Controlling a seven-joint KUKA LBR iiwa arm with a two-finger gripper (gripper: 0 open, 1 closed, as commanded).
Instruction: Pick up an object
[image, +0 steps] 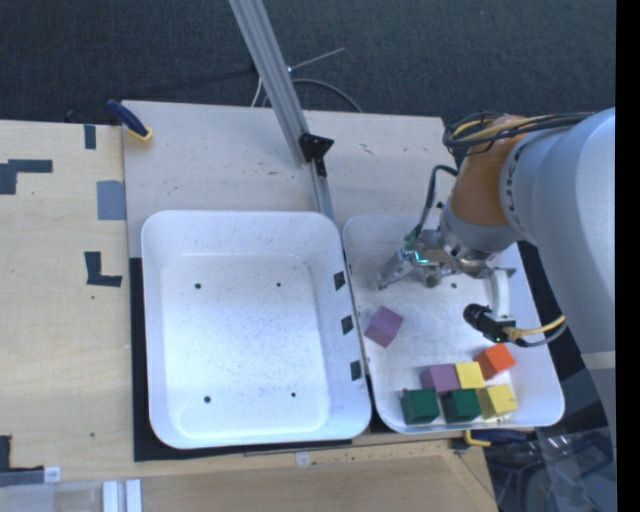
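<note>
Tool (400, 268) sits low over the right bin (530, 300), finger spread cannot be told. Purple block (384, 326) lies just below it, apart. Other blocks cluster at the bin's near edge.

Purple cube (384, 326) alone, tilted, right bin's (545, 405) left-center
</note>
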